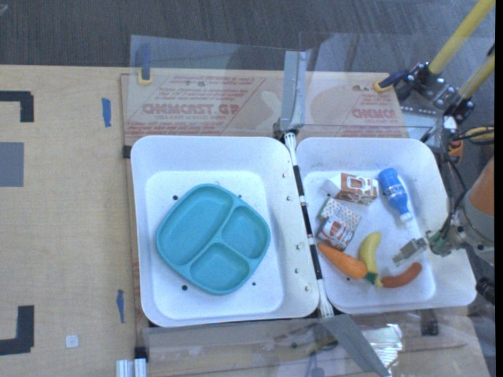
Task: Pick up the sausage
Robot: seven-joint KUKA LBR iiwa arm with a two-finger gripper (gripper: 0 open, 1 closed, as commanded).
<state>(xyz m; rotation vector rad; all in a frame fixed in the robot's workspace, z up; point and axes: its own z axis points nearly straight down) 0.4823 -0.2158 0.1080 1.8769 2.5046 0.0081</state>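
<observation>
The sausage [402, 276] is a reddish-brown curved piece lying in the near right part of the right bin [452, 289]. My gripper [412, 249] reaches in from the right edge and hovers just above and slightly behind the sausage, its grey tip close to it. Nothing shows as held. The arm's wrist sits over the bin's right rim.
In the right bin also lie an orange carrot [343, 261], a yellow banana [369, 250] touching the sausage's left end, a blue bottle [394, 193] and two snack cartons [357, 187] [339, 222]. The left bin [149, 163] holds a teal divided plate [213, 238].
</observation>
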